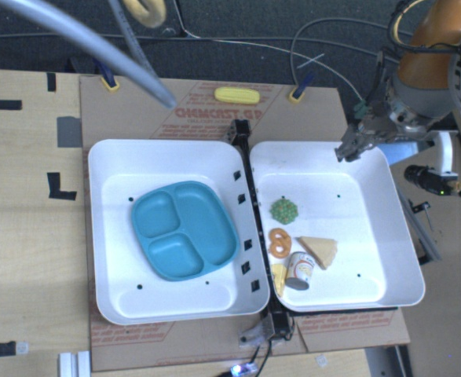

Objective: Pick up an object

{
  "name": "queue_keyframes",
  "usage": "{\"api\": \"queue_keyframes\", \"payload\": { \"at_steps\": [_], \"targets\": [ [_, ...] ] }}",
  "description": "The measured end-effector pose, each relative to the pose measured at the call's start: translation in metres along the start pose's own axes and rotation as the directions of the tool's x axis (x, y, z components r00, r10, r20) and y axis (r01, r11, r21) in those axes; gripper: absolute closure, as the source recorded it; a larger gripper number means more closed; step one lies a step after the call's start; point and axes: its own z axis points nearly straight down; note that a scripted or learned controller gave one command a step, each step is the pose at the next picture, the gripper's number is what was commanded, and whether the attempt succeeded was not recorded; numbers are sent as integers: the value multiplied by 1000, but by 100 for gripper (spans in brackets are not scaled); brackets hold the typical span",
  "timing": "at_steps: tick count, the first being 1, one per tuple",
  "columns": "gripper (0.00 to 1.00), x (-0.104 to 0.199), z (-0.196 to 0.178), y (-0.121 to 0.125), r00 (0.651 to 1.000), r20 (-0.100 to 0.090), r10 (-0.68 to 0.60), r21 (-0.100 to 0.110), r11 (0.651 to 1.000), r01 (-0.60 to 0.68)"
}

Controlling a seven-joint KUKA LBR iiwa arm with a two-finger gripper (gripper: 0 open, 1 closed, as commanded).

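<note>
A: Objects to pick sit well away from the gripper (348,152), down in the right bin (387,210): a green lump (284,209), a pretzel (279,243), a tan wedge (320,250) and a small can (298,270).

B: And the fingers?

A: Dark tips over the bin's far rim, nothing between them; spread or pressed together, I cannot tell.

B: The left bin (108,210)?

A: A blue divided plate (184,228), farther still.

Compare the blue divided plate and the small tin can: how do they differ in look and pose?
The blue divided plastic plate lies flat and alone in the left white bin; the small tin can lies tipped on its side in the right white bin, crowded against other small items. The plate is far larger and one plain colour; the can is metallic with a label. Both lie apart from the claw.
</note>
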Motion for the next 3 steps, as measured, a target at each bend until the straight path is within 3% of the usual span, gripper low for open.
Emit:
{"api": "queue_keyframes", "payload": {
  "at_steps": [3],
  "targets": [
    [100, 150, 25, -29, 1000, 0, 0, 4, 1000, 0]
  ]
}}
